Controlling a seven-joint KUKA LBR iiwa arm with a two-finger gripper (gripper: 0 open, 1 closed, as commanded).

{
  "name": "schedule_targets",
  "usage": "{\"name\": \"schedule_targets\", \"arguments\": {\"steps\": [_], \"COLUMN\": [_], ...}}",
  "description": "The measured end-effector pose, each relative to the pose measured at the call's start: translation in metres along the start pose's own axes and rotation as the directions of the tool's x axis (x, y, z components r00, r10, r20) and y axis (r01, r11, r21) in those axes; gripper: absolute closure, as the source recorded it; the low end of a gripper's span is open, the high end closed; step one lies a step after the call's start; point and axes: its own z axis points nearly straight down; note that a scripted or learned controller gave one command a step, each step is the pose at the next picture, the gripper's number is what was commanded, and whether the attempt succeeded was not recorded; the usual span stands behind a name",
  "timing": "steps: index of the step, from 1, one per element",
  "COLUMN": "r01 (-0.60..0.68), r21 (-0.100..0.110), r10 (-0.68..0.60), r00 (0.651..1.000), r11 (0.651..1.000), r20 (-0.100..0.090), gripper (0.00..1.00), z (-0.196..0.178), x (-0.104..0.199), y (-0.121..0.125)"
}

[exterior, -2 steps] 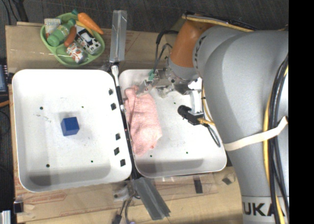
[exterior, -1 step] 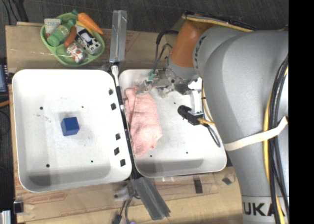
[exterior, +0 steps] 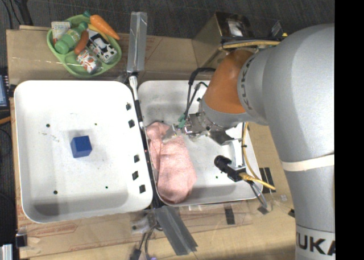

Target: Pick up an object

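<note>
Grey arm (exterior: 296,99) overhangs the right bin (exterior: 170,91); its hand (exterior: 185,127) meets the pink cloth (exterior: 170,162), grip seemingly hidden.

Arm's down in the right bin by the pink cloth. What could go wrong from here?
1. The gripper sits at the upper edge of the pink cloth, not over its middle; a pinch there may catch only a fold and slip.
2. The cloth lies against the wall between the bins, so a grasp nearer that side might hit the wall.
3. The blue cube lies in the left bin, far from the gripper.
</note>
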Motion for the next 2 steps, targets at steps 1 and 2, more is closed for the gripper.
{"name": "schedule_targets", "arguments": {"steps": [1,2], "r01": [-0.050,0.024], "r21": [-0.002,-0.001], "r10": [0.050,-0.024], "r00": [0.999,1.000], "r11": [0.999,1.000], "r20": [0.001,0.000], "gripper": [0.00,0.00], "z": [-0.001,0.000], "x": [-0.009,-0.050], "y": [0.059,0.033]}}
